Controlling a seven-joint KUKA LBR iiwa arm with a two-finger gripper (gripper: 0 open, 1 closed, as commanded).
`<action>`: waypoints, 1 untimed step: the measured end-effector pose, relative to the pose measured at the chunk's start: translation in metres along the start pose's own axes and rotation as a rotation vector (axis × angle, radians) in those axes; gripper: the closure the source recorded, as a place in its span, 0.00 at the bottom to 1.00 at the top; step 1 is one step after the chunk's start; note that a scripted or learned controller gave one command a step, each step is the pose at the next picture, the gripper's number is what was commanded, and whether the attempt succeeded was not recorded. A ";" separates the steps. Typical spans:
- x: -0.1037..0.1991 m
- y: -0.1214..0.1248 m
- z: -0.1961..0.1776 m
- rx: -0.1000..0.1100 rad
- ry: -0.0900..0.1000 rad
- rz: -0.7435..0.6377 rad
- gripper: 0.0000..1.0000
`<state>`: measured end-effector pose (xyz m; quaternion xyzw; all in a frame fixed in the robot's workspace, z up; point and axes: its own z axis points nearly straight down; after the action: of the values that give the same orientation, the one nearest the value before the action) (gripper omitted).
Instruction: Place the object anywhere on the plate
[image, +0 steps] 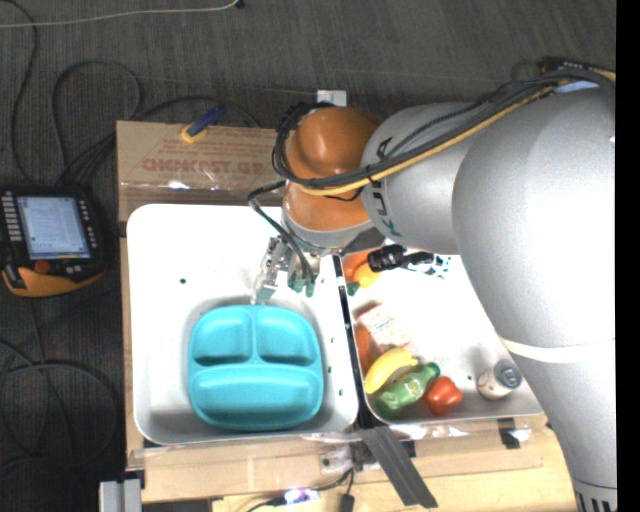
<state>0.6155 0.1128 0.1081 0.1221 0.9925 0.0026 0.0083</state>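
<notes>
Near the front edge of the left bin (150, 260) lies the blue plate (256, 365), with three compartments, and nothing is on it. It sits toward the front right corner of that bin. My claw (285, 270) hangs over the back part of the same bin, just behind the back rim of the plate, pointing down. I see thin metal fingers and small green parts there, but I cannot tell if the claw is spread or closed, and I cannot make out any object between its tips.

The objects wait in the right bin (470, 310), along its left wall: a banana (385, 367), a green pepper (405, 390), a red pepper (443, 395), a small packet (380, 325) and something orange (358, 272) near the back left corner. I judge these are toy foods: light, stiff, smooth plastic, so they may slip from the tips. The banana I would take across its middle, where it is narrow. The peppers are rounder and would roll out more easily.

My own arm covers the back right part of the right bin, so what lies under it is hidden. The orange thing is half covered and I cannot name it. A small round grey piece (503, 378) near the front right corner is too small to identify.
</notes>
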 end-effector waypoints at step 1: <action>0.077 -0.036 -0.077 0.007 0.016 -0.060 1.00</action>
<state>0.5305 0.0964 0.1836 0.0923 0.9957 -0.0003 0.0001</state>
